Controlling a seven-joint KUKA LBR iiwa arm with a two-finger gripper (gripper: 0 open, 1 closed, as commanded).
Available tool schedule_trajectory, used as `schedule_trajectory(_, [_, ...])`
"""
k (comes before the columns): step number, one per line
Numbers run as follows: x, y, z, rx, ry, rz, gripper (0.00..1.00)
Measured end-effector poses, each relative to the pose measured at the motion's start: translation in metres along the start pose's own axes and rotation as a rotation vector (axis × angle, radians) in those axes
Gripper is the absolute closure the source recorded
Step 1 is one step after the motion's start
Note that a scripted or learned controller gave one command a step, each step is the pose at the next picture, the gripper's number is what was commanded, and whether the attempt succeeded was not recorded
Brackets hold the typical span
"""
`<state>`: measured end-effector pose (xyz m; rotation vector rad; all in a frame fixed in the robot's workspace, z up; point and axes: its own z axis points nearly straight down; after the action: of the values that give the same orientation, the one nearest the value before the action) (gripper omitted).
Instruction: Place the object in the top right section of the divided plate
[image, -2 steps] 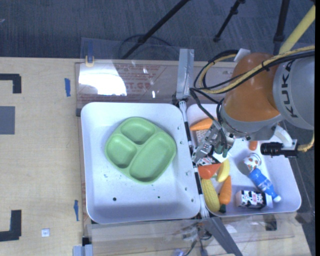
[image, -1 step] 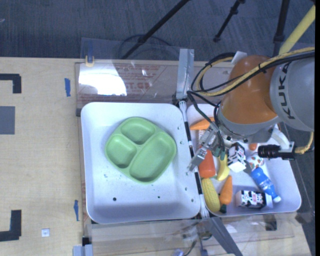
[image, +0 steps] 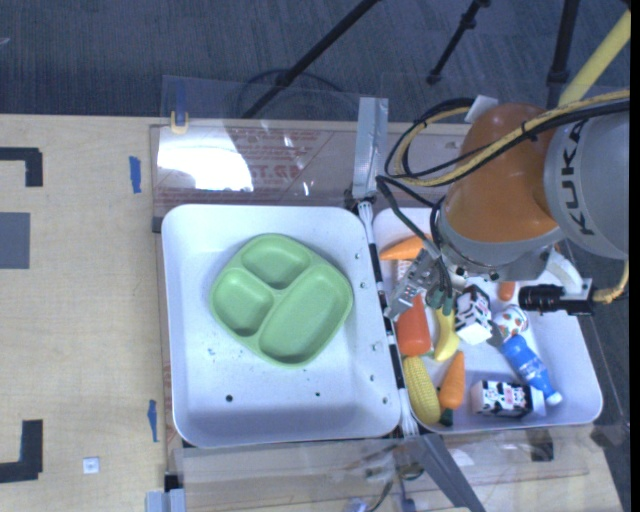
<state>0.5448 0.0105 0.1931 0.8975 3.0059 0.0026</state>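
Note:
The green divided plate (image: 282, 297) lies in the left bin (image: 200, 400), with nothing in any of its three sections. My gripper (image: 424, 284) hangs low over the left side of the right bin (image: 585, 395), under the grey and orange wrist. It is just above a red-orange pepper-like toy (image: 413, 332) and a yellow banana (image: 447, 335). The arm hides the bin's back part. I see nothing clearly held.
The right bin also holds a corn cob (image: 422, 388), a carrot (image: 452, 380), a blue bottle (image: 528, 368), a cow-patterned carton (image: 503, 397), a small ball (image: 511, 320) and an orange piece (image: 403, 247). A raised divider (image: 378, 300) separates the bins.

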Motion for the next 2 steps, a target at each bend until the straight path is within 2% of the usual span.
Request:
schedule_trajectory(1, [-0.061,-0.043,-0.012,0.001,-0.001,-0.067,1.00])
schedule_trajectory(2, [0.027,-0.003,-0.008,0.003,0.005,-0.050,1.00])
